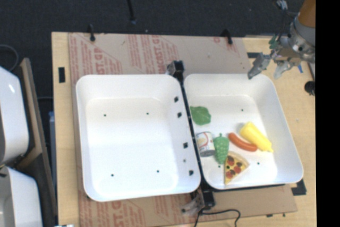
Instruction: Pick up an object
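The right bin (265, 94) holds several toy foods. A green leafy piece (200, 115) lies near the divider. A yellow piece (256, 136) sits beside a red sausage (242, 142). Below them are a green pepper (220, 148) and a pizza slice (234, 166). A small pale item with red markings (204, 139) rests by the divider. My gripper (266, 67) hangs over the bin's far right corner, well apart from the toys. Its fingers are spread open with nothing between them.
The left bin (90, 114) stands next to the right one, with a black clip row (183, 114) along the shared edge. Both rest on a cardboard sheet (122, 53). White equipment (10, 114) stands at the far left.
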You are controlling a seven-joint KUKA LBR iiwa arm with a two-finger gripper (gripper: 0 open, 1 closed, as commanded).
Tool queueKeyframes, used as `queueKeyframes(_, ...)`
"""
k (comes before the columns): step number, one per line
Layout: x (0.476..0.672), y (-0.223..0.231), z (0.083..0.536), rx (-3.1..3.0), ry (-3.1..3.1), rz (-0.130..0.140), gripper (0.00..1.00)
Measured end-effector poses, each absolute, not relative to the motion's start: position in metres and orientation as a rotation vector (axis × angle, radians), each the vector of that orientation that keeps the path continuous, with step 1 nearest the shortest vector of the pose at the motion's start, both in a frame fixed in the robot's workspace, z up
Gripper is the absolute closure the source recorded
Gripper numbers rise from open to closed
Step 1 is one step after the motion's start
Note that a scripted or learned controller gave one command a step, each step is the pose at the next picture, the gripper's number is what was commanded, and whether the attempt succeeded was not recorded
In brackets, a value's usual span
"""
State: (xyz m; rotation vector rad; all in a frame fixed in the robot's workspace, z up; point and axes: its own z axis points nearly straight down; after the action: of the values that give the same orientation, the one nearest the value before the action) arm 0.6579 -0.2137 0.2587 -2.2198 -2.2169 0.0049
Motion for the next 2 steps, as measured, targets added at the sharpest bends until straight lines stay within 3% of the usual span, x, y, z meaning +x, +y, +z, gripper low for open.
queueKeyframes(1,0.659,-0.213,0.262,-2.222,-2.221,0.001,0.0)
queueKeyframes(2,0.661,-0.205,0.212,-2.218,-2.219,0.004,0.0)
